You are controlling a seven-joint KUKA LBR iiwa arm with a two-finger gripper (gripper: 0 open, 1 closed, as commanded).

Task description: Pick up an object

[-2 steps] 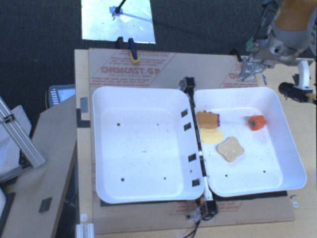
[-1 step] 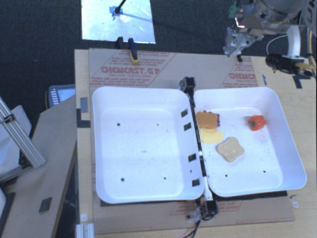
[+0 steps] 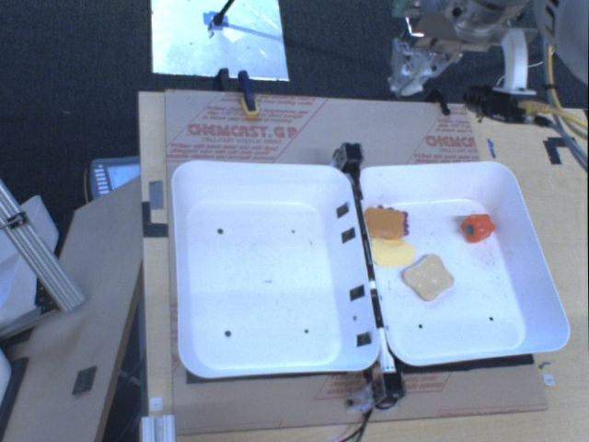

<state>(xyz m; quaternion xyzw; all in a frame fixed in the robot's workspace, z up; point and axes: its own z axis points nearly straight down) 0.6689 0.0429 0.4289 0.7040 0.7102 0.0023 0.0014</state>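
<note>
Two shallow white bins sit side by side on the desk, and their inner edges touch along the middle. The left bin has only small dark dots on its floor. The right bin holds four small things. Near its inner wall lies an orange block with a purple edge. Just below it, and touching it, lies a flat yellow piece. A pale tan piece shaped like toast lies just beside the yellow one, toward the front. A red-orange pepper lies apart from these three, near the far right side of the bin. The claw hangs above the desk behind the right bin, well apart from the things. It holds nothing, and how far it is open cannot be told.
</note>
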